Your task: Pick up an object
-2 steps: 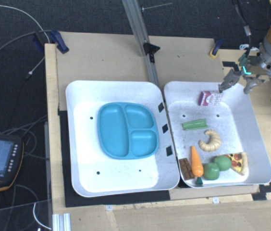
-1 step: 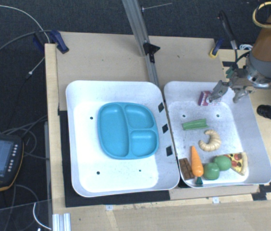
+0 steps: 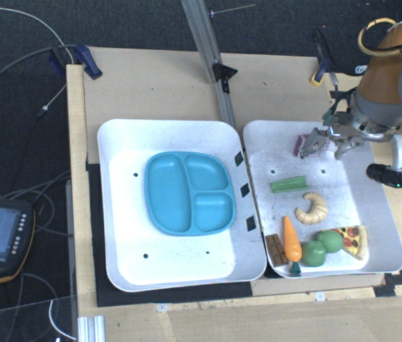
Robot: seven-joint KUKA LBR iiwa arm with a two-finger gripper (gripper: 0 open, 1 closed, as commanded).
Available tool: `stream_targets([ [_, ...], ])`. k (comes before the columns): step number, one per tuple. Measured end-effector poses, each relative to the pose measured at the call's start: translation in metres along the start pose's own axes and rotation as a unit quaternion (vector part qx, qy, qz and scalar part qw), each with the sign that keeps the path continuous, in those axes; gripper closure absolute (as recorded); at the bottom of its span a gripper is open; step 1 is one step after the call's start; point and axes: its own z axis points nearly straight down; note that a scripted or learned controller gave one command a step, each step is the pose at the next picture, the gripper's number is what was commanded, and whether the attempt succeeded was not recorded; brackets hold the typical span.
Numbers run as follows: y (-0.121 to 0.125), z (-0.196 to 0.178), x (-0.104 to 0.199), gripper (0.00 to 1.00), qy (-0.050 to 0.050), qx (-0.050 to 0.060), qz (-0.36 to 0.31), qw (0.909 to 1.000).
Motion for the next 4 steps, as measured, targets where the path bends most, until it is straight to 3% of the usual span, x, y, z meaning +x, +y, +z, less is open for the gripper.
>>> stream_targets([
  [1,0.0,0.041,0.001,0.0,0.0,0.0,0.0,1.0],
  [2,0.002,0.027,0.001,1.0,-0.001,-0.003,0.0,1.0],
  [4,0.002,-0.102,-0.007,1.0,-0.003,-0.008,0.0,1.0],
])
